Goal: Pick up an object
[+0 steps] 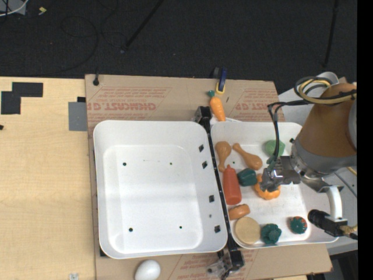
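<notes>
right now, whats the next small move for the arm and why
Probably a short straight drop. The end effector hangs in the right bin, directly above an orange toy beside a teal piece. The view doesn't settle whether anything is gripped, so lowering onto the orange toy seems the safest step.

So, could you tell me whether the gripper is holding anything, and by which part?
Cannot be told: the gripper sits over an orange object, with no visible grasp.

Orange toy piece — small, rounded, lying in the right bin toward its right side, partly hidden under the gripper — just right of a teal piece.
</notes>
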You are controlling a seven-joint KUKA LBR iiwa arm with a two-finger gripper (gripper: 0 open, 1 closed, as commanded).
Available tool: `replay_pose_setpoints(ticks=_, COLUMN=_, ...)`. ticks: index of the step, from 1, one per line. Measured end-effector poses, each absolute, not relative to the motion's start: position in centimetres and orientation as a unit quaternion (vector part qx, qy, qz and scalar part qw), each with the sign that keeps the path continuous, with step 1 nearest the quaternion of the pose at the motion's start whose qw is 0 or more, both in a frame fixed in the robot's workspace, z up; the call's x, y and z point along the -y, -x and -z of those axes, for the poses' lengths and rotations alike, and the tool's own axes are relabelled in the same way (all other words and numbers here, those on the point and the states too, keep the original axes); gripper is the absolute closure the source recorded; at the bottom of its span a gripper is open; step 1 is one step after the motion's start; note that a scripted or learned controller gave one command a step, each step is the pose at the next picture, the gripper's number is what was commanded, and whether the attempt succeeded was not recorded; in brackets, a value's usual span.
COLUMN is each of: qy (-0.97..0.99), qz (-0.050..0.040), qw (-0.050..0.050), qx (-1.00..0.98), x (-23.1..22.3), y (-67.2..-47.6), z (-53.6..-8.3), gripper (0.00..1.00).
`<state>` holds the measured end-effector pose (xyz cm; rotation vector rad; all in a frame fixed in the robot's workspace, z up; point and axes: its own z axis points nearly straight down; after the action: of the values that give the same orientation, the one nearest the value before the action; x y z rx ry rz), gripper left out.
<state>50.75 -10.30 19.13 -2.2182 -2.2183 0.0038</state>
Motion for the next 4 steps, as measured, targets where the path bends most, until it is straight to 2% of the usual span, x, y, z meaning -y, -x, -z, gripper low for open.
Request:
replay_pose_setpoints(ticks=1, qy=0.706, qz=-0.0004, qw=0.000, qx=0.708, x=11.1, y=-55.1, z=-8.3, gripper=0.00)
replay_pose_setpoints(ticks=2, qy=0.705, qz=0.0006, qw=0.000, qx=0.709, x=8.7, y=-63.8, z=-8.8, gripper=0.00)
replay_pose_setpoints(ticks=3, qy=0.707, qz=-0.0014, qw=0.002, qx=0.708, x=8.9, y=-63.5, z=-9.7, gripper=1.00)
replay_pose_setpoints(ticks=4, qy=0.708, qz=-0.0015, qw=0.002, qx=0.706, x=10.0, y=-53.7, z=-8.8, gripper=1.00)
